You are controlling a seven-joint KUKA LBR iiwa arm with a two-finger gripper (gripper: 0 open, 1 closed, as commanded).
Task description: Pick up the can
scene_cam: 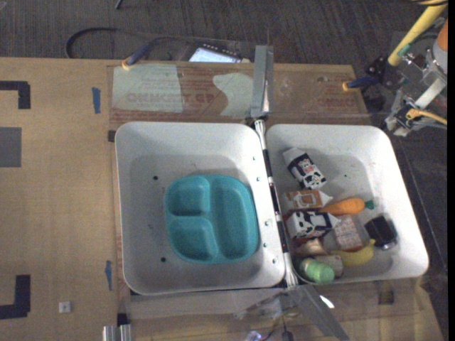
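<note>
With the gripper off the right bin's far corner, and its opening something I cannot tell, I would centre it over what I take for the can, dark, just beside the banana, then descend vertically.

Arm raised at the view's upper right.

Right bin: upper half and right side bare, open from above. Lower-left crowded: cow-print cartons, carrot, banana, green item, black object packed close, little room between. Left bin: teal divided tray fills centre; bare margin around it.
</note>
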